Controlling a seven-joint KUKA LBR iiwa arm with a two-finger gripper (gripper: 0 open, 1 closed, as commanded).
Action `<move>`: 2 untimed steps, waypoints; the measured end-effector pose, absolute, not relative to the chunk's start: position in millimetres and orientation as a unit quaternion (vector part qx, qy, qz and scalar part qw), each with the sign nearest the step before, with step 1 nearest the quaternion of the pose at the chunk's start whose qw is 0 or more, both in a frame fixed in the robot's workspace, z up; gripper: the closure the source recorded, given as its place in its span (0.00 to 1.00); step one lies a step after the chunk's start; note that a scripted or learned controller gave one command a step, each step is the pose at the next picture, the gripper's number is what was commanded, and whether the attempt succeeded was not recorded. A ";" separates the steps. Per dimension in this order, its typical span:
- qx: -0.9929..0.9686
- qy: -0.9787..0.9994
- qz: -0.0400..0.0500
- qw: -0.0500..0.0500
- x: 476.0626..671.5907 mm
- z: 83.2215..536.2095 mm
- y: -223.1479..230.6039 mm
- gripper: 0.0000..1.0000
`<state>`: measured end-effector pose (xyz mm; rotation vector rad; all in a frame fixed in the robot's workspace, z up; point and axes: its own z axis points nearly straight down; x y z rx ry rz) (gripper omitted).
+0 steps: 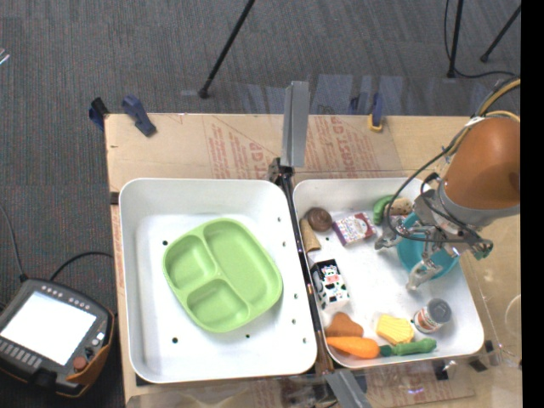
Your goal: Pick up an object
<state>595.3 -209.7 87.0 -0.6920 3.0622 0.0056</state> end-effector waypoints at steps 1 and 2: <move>-0.216 0.976 0.002 0.001 615.8 87.7 -113.0 0.00; -0.229 0.973 -0.003 0.000 618.6 88.5 -84.3 0.00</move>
